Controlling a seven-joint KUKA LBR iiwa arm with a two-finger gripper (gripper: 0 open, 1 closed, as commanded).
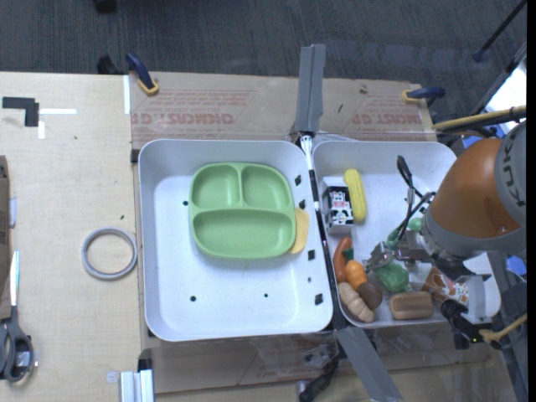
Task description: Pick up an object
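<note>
My gripper [387, 256] hangs low inside the right bin [377, 153], under the orange wrist band. Directly below and touching it in the view lies a green object [394, 279]. Left of it are an orange carrot [341, 256] and a small orange ball [356, 273]. A brown lump [369, 296] and a tan peanut-shaped piece [355, 305] lie by the front wall. A brown block [410, 306] rests in the front right. A yellow corn cob [355, 195] and a small black-and-white carton [337, 207] lie further back.
The left bin [159, 249] holds a green divided plate [243, 210] with a yellow piece [300, 230] at its right edge. A black spoon [407, 182] leans in the right bin. A grey ring [109, 252] and scissors [15, 346] lie on the bench at left.
</note>
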